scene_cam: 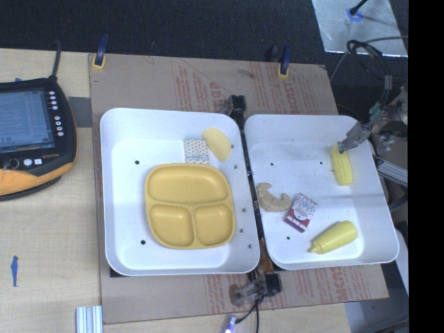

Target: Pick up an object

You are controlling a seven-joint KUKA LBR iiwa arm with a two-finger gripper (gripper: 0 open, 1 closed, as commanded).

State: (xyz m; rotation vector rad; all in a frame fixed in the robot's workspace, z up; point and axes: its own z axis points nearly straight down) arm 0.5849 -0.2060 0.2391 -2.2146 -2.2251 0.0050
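Gripper (345, 146) sits at the top end of the corn cob (341, 166) in the right bin (388, 207), can't tell its opening; judging by that end-on contact, the round cob could roll or slip out. Right bin: one cob, one yellow bottle (334, 236), one red packet (300, 212), one tan piece (272, 198). Left bin (118, 186): one yellow tray (189, 205), one wedge (217, 143), one patterned card (196, 151)

Table (41, 255): light wood top w/ a brown cardboard sheet (208, 82) across its middle, held at the far edge by two clamps (100, 53). On the sheet, two shallow white bins side by side, touching: left bin (114, 186), right bin (374, 248). Left of the sheet, directly on the wood: handheld control pendant (31, 134), screen lit, orange underside.
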